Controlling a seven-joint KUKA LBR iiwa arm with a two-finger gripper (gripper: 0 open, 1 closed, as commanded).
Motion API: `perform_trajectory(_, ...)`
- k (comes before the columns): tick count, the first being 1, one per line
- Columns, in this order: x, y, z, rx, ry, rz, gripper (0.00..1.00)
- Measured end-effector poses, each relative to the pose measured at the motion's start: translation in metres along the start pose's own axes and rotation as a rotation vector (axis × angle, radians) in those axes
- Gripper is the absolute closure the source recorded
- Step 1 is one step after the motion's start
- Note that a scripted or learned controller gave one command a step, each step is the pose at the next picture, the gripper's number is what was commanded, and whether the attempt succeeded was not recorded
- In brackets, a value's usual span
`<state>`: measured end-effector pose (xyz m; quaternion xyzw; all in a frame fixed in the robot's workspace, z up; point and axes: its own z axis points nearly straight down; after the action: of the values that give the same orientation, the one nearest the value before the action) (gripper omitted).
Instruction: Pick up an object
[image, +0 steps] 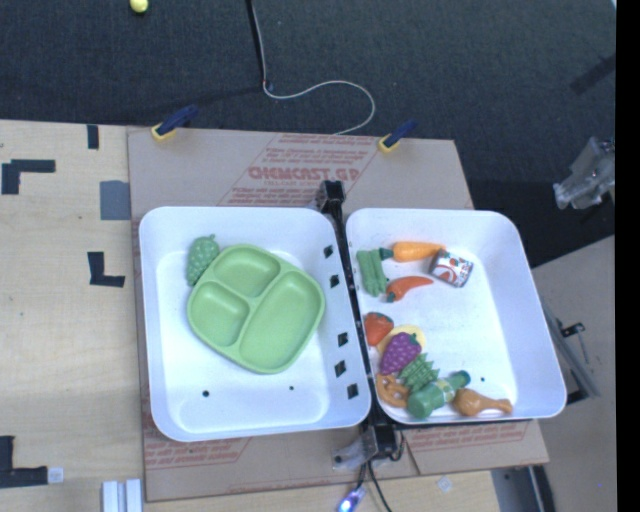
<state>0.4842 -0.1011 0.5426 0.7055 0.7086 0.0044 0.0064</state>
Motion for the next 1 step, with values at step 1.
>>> perform_trajectory(1, -0.1222, -0.0032, 0.0402, 0.02, -0.001, 0.015, 1.0)
